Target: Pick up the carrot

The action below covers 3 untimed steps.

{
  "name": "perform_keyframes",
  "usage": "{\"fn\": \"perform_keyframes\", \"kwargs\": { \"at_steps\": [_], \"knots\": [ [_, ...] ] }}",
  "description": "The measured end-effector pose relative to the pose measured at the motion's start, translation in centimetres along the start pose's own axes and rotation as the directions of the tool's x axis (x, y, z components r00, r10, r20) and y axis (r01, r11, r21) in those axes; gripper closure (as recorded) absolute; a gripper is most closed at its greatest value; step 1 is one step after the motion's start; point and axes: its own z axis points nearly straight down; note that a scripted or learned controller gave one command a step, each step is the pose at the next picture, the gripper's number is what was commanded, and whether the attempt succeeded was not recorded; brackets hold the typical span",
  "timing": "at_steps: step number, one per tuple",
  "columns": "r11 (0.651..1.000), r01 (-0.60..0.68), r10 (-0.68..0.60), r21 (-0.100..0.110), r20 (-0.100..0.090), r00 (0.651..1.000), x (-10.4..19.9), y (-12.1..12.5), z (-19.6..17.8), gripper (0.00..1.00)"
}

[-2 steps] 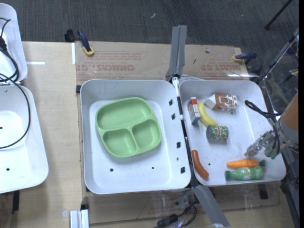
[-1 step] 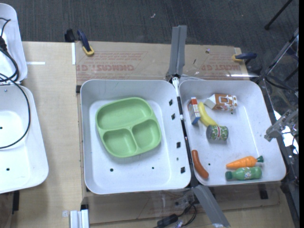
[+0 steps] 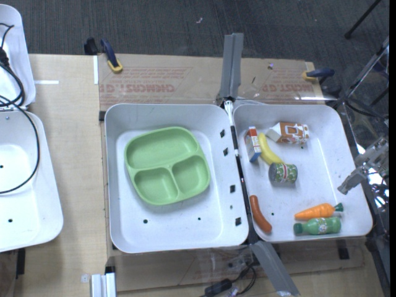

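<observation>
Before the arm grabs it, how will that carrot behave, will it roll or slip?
The carrot looks like smooth toy plastic, so probably stiff, light and a bit slippery. It is rounded and tapered, so it may roll toward the green bottle close beside it.

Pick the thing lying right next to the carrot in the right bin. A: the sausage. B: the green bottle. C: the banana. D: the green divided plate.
B: the green bottle lies on its side just below the carrot, near the front right corner of the right bin.
</observation>
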Motion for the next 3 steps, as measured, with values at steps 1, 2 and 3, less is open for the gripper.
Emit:
{"fn": "perform_keyframes", "kwargs": {
  "at_steps": [1,2,3],
  "knots": [
    [0.994,0.111,-0.111,0.0,-0.003,0.994,2.9,2.6,14.9,0.0],
    [0.998,-0.061,0.061,0.001,0.0,0.998,-0.4,-0.4,-0.5,0.0],
    [0.999,0.047,-0.047,0.0,-0.002,0.999,1.0,0.8,15.5,0.0]
  ]
}}
